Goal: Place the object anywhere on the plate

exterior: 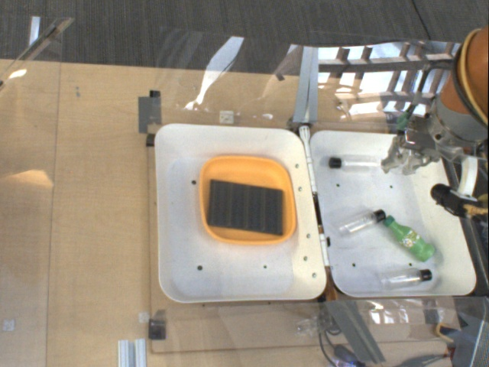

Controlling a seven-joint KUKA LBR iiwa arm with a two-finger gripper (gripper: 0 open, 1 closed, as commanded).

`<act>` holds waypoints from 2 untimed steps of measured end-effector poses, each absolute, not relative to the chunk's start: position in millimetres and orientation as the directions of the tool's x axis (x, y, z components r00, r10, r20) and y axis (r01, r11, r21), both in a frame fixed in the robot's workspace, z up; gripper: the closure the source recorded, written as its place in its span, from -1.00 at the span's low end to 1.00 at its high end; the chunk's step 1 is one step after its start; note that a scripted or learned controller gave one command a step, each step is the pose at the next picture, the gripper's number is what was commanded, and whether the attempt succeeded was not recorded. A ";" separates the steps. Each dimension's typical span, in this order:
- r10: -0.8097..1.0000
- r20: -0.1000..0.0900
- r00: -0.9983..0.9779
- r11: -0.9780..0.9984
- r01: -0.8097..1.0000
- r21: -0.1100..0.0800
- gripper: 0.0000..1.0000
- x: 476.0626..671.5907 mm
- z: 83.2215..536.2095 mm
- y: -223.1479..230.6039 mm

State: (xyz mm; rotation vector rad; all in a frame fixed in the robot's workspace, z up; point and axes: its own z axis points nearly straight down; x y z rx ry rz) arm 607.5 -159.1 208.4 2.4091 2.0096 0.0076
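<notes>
An orange plate point(205, 199) lies in the left white bin point(182, 270), with a dark ridged rectangular pad point(246, 207) resting on its middle. In the right bin point(341, 270) lie a small green bottle point(409, 238) and three clear vials with black caps: one at the back point(350, 161), one in the middle point(362, 222) and one near the front point(405, 278). My gripper point(403, 159) hangs over the back right part of the right bin, to the right of the back vial and apart from it. I see nothing held in it.
The grey arm with its orange band point(466, 82) enters at the upper right, above the right bin's far corner. A metal divider point(307, 82) runs back from between the two bins. Black cables point(458, 199) hang at the right bin's right edge.
</notes>
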 end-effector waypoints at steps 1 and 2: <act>0.993 0.000 0.117 -0.117 0.993 0.003 1.00 530.7 183.1 -136.6; 1.000 0.000 0.018 -0.018 1.000 0.005 1.00 560.0 198.9 -65.8</act>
